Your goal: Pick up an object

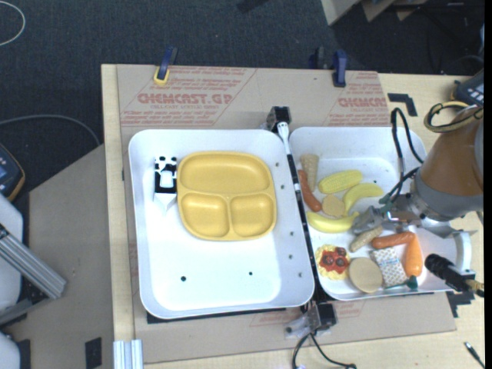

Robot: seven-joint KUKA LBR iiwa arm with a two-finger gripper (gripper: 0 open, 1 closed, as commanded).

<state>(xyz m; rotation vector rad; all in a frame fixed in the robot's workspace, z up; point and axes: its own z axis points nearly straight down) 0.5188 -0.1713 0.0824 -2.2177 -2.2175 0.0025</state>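
My gripper is low inside the right bin, among the toy food. It sits just right of a yellow banana and just above a red sausage and an orange carrot. A corn cob and a second yellow piece lie just beyond it. Further left are a hot dog, a tan cone and a round cookie. A pizza slice, a round cracker and a patterned packet lie at the front. Nothing visibly hangs from the gripper.
The left bin holds a yellow divided plate and a small black-and-white item at its left. The grey arm with its orange band comes in over the right bin's right rim. Cables trail over the right bin's back right.
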